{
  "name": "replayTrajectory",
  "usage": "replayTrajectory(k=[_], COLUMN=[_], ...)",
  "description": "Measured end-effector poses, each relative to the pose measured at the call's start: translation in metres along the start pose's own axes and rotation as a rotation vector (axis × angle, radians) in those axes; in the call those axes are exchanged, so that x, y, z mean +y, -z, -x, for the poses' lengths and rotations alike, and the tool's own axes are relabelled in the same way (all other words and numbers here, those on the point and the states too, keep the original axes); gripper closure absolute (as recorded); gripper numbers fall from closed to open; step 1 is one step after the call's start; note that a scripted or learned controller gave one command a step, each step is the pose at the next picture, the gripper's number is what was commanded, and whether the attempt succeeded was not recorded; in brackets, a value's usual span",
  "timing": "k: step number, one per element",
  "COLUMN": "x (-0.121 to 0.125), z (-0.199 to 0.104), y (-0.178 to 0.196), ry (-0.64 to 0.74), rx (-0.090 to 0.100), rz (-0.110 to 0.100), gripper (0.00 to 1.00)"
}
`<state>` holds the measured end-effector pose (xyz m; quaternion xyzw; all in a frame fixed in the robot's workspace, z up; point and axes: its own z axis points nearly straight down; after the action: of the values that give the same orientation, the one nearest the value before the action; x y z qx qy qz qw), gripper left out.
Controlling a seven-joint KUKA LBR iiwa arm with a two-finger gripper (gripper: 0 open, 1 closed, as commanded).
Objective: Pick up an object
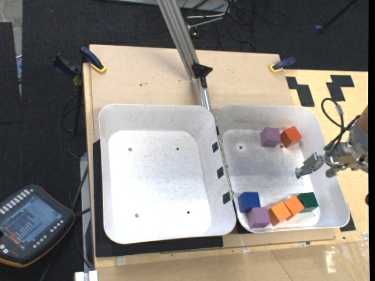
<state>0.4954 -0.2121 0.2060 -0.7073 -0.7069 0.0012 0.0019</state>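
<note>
Blocks sit only in your right bin: 2 near its far side, a purple block touching an orange block, and 4 crowded along the near wall, hard to get around. Your claw hangs at the right wall holding nothing; whether it's spread, you cannot tell. The far pair offers more room.

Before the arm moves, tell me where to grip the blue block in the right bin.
Take the blue block from above, across its left and right faces. Its left face looks open toward the bin wall, and a purple block sits close below it, so a front-to-back pinch would likely bump that. The gripper hangs further right.
</note>
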Motion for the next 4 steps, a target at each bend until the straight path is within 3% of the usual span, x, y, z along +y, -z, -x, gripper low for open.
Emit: replayTrajectory(k=[1,2,3,4], x=[-0.004,-0.002,-0.002,-0.002], z=[-0.004,-0.003,-0.006,-0.006], y=[-0.063,-0.049,0.013,0.007], ry=[-0.001,0.000,0.004,0.003], rx=[0.001,-0.002,-0.004,-0.002], rz=[-0.002,0.007,0.012,0.005], gripper=[0.00,1.00,1.00,1.00])
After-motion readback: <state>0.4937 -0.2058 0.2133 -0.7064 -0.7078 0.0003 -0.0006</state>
